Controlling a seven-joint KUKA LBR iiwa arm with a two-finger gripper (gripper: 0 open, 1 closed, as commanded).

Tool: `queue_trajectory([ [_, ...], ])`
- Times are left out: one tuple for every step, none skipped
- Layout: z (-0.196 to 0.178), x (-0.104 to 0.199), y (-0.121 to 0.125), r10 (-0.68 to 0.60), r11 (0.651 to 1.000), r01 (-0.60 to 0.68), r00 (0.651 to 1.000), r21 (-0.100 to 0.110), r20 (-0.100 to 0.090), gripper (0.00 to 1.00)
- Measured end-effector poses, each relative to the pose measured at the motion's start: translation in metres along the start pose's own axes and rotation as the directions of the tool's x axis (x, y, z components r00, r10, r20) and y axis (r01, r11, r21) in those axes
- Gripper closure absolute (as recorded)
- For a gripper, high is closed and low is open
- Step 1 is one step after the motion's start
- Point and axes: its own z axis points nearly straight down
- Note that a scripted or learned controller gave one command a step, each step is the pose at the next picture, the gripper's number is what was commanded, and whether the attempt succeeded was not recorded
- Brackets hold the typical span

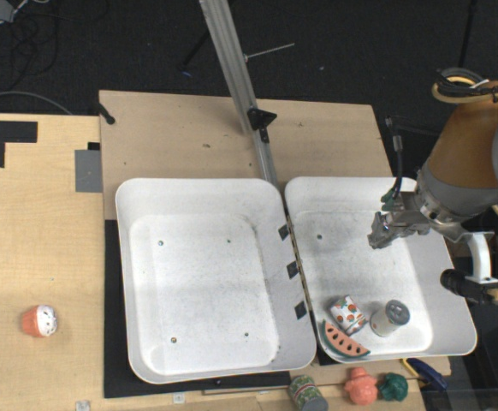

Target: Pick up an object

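Camera view: three candidate objects lie at the near edge of the right bin (454, 341): a red-and-white patterned cup (347, 313), a grey capped jar (391, 317) just beside it, and a watermelon-slice toy (346, 340) at the rim. Above the middle of the same bin hangs the claw (386, 231), apart from all three; whether it is released or clenched cannot be told. Left bin (146, 204) adjoins. On the surface (26, 229), an orange-and-white ball (38, 321) rests far left.
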Motion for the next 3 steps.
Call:
queue_trajectory([
  [0.008,0.056,-0.005,-0.003,1.0,0.003,1.0,0.007,-0.004,1.0],
  [-0.003,0.113,-0.003,-0.005,1.0,0.005,1.0,0.004,-0.003,1.0],
  [-0.011,0.174,-0.011,-0.006,1.0,0.006,1.0,0.005,-0.003,1.0],
])
